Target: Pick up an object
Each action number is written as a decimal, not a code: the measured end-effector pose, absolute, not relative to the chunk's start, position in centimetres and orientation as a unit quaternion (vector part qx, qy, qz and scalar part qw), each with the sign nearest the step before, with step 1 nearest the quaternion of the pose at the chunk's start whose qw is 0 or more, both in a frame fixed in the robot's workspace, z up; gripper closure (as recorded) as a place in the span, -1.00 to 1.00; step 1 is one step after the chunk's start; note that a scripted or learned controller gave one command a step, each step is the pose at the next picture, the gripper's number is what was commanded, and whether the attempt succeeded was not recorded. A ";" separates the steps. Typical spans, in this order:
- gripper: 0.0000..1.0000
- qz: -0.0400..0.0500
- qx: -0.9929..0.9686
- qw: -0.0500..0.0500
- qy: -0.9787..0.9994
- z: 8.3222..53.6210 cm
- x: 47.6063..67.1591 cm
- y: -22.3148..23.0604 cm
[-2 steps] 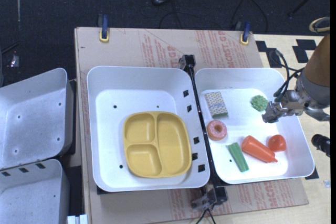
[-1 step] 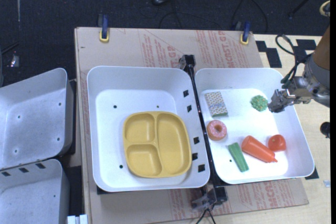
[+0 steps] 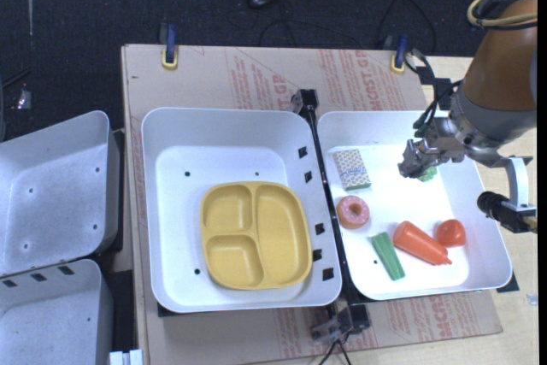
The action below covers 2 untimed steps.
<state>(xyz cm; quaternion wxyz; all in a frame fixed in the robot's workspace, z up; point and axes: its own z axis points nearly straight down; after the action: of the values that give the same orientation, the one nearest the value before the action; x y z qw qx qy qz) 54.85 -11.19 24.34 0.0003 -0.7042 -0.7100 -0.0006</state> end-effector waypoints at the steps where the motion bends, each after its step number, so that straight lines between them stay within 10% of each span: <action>1: 1.00 -0.001 -0.704 0.000 -0.710 24.6 55.8 -6.8; 2: 1.00 -0.001 -0.704 0.000 -0.710 24.7 57.1 -0.6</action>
<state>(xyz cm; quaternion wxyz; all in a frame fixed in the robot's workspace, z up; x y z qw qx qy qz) 57.08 -0.55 24.74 -0.0001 -0.7040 -0.7102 -0.0012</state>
